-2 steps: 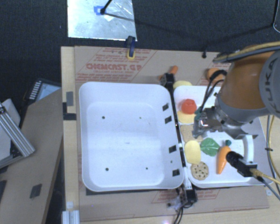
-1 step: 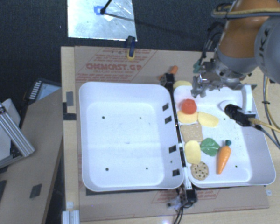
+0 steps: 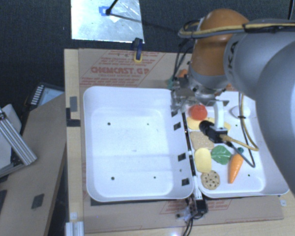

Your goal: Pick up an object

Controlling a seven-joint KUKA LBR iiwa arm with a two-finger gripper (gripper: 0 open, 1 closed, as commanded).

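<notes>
In the right bin (image 3: 265,183) lie several toy foods: a red tomato (image 3: 198,112), a tan bread slice (image 3: 201,140), a pale yellow piece (image 3: 203,160), a green leaf (image 3: 221,154), an orange carrot (image 3: 235,167) and a speckled cookie (image 3: 210,180). My gripper (image 3: 179,102) hangs below the orange wrist band at the far left corner of this bin, just left of the tomato and over the divide between the bins. The arm's bulk hides the bin's far right part.
The left white bin (image 3: 132,141) sits beside the right one, joined by a row of black clips (image 3: 184,156). Both rest on a cardboard sheet (image 3: 118,70). A shiny metal plate (image 3: 105,14) lies beyond the bench.
</notes>
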